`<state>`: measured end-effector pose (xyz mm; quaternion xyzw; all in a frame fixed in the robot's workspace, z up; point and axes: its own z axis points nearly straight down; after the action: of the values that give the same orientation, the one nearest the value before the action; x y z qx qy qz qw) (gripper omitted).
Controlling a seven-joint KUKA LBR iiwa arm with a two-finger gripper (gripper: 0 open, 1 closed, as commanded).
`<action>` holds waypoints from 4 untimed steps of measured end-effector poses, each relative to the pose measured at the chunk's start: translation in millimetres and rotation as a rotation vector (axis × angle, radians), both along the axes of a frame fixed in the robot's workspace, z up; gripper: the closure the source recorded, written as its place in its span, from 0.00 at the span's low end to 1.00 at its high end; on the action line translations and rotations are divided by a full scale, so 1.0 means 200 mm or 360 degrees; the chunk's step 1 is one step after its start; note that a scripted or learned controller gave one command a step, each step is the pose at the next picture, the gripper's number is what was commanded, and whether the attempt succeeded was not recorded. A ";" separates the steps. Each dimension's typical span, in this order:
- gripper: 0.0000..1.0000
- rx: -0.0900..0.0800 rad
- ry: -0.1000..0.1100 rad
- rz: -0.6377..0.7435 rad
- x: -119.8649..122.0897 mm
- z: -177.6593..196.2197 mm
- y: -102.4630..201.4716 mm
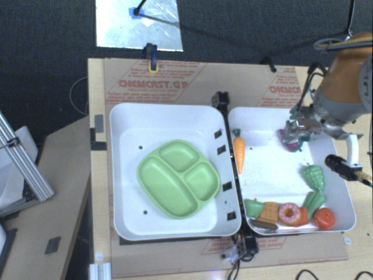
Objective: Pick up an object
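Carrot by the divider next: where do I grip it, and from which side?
Grip the carrot mid-body from straight above, fingers closing across its width. It lies flat and lengthwise along the right bin wall, green top at the far end; the wall crowds one side, so expect a tight fit.

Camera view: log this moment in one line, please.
gripper: over right white bin, at purple toy | grasp: unclear | green divided plate: left white bin

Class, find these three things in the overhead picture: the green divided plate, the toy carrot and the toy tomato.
green divided plate (178, 178): camera view, on its central ridge.
toy carrot (238, 151): camera view, middle of the orange body.
toy tomato (324, 217): camera view, centre of the red skin.
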<state>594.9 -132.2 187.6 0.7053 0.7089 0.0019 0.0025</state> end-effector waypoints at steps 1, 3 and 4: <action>1.00 0.0000 0.0001 0.0001 0.01 0.20 0.00; 1.00 0.0005 0.0012 0.0004 -0.42 0.23 0.32; 1.00 0.0001 0.0005 -0.0003 -0.37 0.23 0.30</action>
<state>521.5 -72.9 233.8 0.7059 0.7083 0.0010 0.0010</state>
